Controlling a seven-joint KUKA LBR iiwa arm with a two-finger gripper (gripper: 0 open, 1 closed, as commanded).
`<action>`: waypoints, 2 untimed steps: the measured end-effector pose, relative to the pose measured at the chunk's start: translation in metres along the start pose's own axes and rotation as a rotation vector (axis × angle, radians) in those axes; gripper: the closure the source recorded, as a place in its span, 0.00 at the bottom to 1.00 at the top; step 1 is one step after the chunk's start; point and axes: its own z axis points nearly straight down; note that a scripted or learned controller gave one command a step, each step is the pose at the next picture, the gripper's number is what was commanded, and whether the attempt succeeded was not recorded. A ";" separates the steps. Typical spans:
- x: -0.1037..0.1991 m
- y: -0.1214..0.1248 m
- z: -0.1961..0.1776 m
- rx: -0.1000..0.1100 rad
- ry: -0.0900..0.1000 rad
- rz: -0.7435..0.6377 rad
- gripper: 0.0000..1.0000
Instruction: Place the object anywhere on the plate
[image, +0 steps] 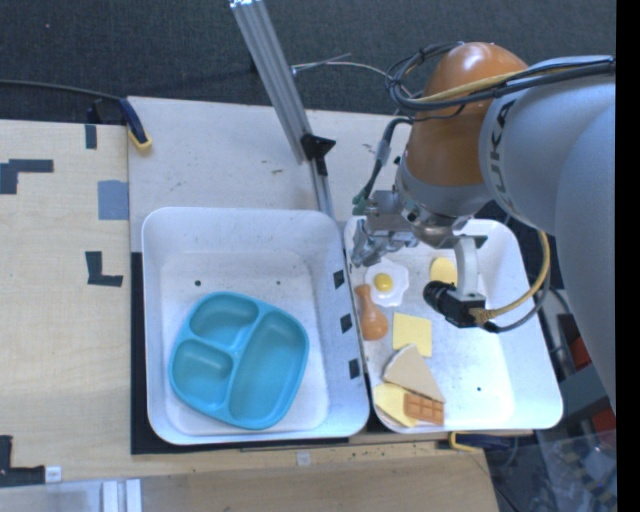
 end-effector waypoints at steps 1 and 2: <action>-0.033 0.038 0.002 0.004 -0.002 0.001 1.00; -0.002 0.045 -0.021 0.004 0.001 -0.005 1.00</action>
